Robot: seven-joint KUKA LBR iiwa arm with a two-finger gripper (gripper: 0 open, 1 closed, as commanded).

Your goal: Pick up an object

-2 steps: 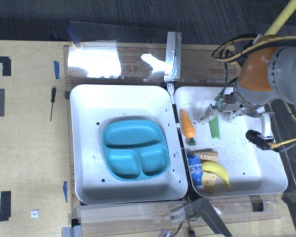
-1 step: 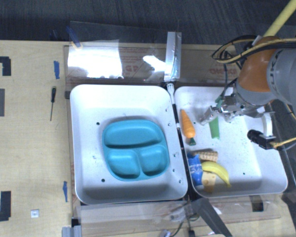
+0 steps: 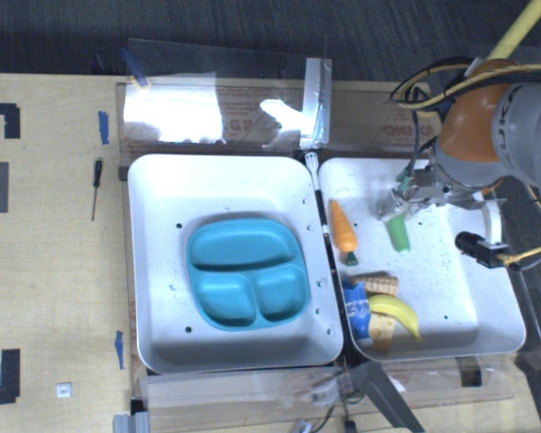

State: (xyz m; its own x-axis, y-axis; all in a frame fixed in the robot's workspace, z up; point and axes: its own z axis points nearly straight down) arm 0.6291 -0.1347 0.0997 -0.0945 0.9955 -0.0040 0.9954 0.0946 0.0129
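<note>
A robotics lab: taped bench [image 3: 45,242], white bins [image 3: 153,188], cabling [image 3: 424,88].

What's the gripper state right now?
Gripper: over the right bin, directly above the green object; open or shut cannot be told.

Pale wood bench [image 3: 45,269], dark floor [image 3: 207,7] behind.

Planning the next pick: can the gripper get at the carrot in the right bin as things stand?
Probably yes. The carrot lies apart by the right bin's left wall, nothing on top of it. The gripper hangs just to its right, above a green piece.
</note>
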